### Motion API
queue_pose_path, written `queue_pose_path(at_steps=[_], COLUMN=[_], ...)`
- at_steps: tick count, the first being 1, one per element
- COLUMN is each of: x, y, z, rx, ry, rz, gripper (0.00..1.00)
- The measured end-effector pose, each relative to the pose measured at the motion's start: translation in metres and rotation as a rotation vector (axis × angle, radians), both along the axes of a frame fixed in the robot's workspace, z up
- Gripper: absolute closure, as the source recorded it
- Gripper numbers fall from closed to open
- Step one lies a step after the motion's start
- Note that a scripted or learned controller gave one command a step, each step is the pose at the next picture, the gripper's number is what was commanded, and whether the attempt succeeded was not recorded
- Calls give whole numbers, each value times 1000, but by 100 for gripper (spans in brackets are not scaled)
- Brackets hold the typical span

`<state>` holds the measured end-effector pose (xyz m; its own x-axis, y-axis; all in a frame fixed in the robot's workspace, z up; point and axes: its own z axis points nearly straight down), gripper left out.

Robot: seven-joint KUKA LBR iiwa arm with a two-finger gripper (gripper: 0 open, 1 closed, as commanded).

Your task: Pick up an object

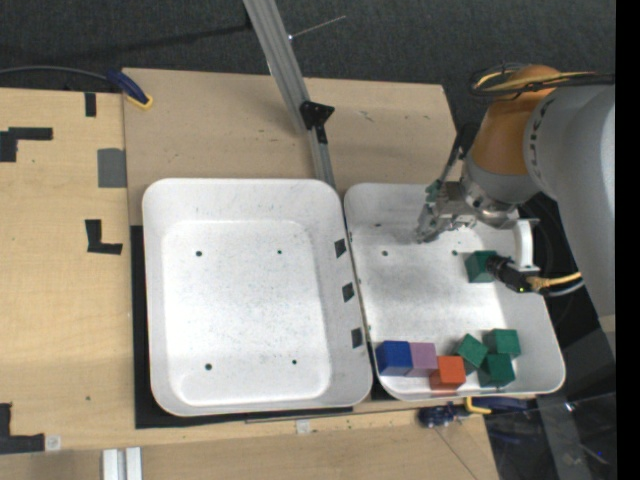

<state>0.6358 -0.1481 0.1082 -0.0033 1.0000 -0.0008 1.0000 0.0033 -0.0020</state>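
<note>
End effector (pixel 432 226), finger state indiscernible, over right bin (pixel 400 288); nearest green block (pixel 481 266) just beside, apart.

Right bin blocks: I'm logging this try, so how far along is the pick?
Nothing looks done: no block is lifted. The gripper hangs over bare floor at the right bin's far end. One green block lies apart nearby; the blue block and others cluster along the near wall. Reaching, grasping and lifting remain.

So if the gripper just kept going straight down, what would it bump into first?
Probably just the bare floor of the right bin. The gripper points down there, apart from the lone green block, though depth is hard to judge.
</note>
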Motion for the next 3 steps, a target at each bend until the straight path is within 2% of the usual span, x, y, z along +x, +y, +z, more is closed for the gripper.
queue_pose_path(at_steps=[3], x=[3], y=[-9], z=[160], rx=[-1], ry=[-8], rz=[-1], gripper=[100])
